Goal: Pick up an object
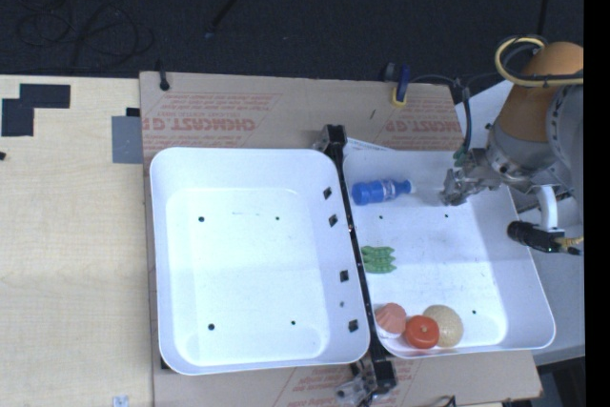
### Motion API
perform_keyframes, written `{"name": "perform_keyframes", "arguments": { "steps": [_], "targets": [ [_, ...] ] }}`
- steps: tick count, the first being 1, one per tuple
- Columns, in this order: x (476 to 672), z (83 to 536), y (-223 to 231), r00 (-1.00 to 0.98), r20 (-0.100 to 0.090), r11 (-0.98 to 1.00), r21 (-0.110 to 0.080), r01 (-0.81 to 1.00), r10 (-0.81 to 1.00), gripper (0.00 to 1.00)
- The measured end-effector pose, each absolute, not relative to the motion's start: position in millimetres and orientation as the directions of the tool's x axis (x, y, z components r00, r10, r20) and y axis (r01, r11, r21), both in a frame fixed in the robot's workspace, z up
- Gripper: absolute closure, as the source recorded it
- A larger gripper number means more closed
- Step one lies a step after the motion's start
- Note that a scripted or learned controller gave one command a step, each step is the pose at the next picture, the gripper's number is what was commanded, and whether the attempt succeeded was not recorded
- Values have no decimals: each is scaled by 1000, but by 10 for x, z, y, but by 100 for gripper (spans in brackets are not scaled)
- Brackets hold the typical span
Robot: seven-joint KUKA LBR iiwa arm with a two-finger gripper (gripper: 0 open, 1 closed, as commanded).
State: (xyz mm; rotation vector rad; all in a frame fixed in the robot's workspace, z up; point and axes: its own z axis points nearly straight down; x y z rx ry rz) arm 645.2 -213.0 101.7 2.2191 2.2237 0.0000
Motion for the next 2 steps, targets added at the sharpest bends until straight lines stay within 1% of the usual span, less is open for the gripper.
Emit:
{"name": "perform_keyframes", "arguments": {
  "steps": [2],
  "targets": [
    [6443,1249,-2134,-7,-1,7,-2,1000,1000,100]
  ]
}}
